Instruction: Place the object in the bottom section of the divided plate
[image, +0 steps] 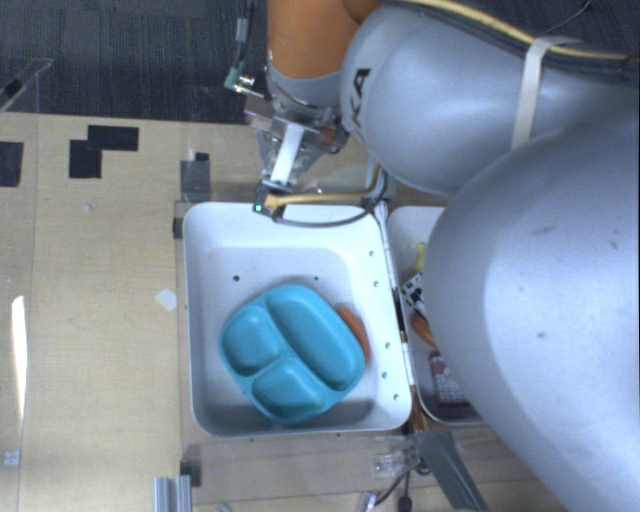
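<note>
While the gripper (284, 165) hung at upper centre, grip state unclear, the orange object (354, 330) beside the blue divided plate (291, 350) needed a careful edge approach.

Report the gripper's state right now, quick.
Gripper: above the far rim of the left bin; whether it is open or closed cannot be told, and nothing can be seen held in it.
</note>
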